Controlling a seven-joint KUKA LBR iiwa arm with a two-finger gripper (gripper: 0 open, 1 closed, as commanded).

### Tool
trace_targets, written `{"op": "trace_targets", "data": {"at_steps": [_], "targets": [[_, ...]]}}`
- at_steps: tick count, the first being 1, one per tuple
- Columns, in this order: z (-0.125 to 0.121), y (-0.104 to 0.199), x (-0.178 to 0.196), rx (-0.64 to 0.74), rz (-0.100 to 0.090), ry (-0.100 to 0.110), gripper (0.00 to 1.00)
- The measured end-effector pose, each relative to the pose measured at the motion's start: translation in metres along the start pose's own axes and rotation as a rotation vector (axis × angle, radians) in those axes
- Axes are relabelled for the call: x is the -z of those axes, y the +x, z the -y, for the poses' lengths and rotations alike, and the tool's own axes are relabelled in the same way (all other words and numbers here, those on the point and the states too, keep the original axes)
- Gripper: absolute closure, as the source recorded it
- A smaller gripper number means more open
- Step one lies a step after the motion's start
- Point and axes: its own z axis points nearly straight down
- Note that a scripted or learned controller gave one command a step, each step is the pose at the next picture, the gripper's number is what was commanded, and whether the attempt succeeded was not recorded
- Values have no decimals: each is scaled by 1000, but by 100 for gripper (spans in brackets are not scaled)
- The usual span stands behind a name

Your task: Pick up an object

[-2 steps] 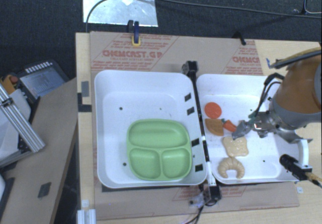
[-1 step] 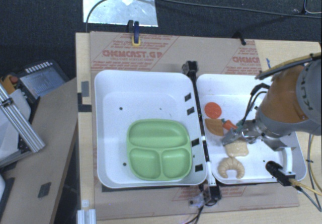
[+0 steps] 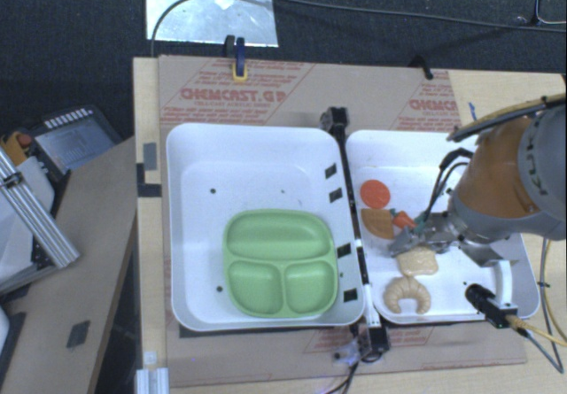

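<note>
Two white bins are sitting side by side on the bench, and the arm (image 3: 509, 175) is reaching in from the right over the right bin (image 3: 416, 149). Its grey body with the orange band is leaning across the bin's right half, the wrist angling down and to the left toward the bin floor. The gripper (image 3: 415, 237) is hanging low among the food pieces near the middle of that bin, its tip lying just above a pale bread-like piece (image 3: 418, 262) and close beside a brown slice (image 3: 379, 222); whether anything is being pinched cannot be told from this view. A round orange-red piece (image 3: 375, 194) is lying just above the brown slice, near the divider between the bins. A croissant (image 3: 407, 295) is resting near the bin's front edge, just below the pale piece and apart from the gripper. In the left bin (image 3: 204, 153), a green divided plate (image 3: 279, 261) is sitting toward the front right corner.
</note>
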Motion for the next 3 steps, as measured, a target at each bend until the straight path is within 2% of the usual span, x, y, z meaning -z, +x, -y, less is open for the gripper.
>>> {"op": "trace_targets", "data": {"at_steps": [1, 3], "targets": [[-1, 0, 11, 1, 1, -2, 100], [3, 7, 111, 3, 2, -7, 100]]}}
